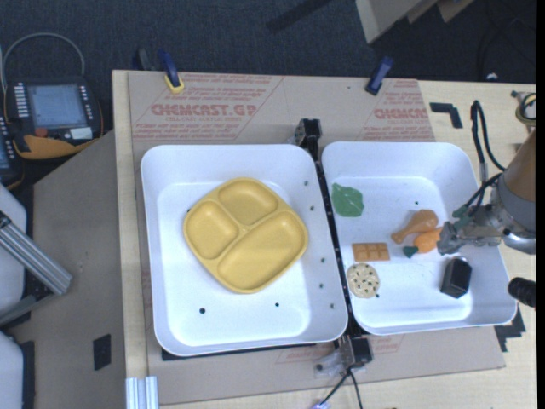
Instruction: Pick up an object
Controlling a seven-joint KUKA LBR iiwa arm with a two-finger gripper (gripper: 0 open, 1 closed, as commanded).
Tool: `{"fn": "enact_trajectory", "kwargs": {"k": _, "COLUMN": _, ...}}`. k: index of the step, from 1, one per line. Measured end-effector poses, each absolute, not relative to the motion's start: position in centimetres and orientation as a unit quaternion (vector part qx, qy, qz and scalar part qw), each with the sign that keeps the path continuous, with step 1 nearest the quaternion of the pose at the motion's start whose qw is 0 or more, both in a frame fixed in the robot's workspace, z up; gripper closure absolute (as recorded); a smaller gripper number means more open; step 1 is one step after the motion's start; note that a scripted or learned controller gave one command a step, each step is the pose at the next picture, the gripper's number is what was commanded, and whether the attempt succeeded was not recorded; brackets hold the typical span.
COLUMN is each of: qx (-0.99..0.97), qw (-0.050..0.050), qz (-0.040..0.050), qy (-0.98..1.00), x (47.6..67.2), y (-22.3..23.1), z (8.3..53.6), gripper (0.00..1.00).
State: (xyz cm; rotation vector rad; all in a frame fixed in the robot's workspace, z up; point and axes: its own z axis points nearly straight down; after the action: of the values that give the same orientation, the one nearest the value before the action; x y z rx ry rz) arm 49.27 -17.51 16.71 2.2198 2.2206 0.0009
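The arm (521,186) enters from the right edge of the view, and just a short grey part of it is visible. It leans downward and to the left. At its lower end the wrist becomes a darker metal head, and this head points to the left. The gripper (449,239) sits at the end of the head, low over the right side of the right bin (400,156). Its tip is small and dark in the picture, so the state of the gripper is not clear.
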Motion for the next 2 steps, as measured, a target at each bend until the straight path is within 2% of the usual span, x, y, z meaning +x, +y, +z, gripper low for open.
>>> {"fn": "enact_trajectory", "kwargs": {"k": 2, "qx": 0.707, "qw": 0.004, "qz": 0.0014, "qy": 0.708, "x": 50.3, "y": -17.3, "z": 27.6, "gripper": 1.0}}
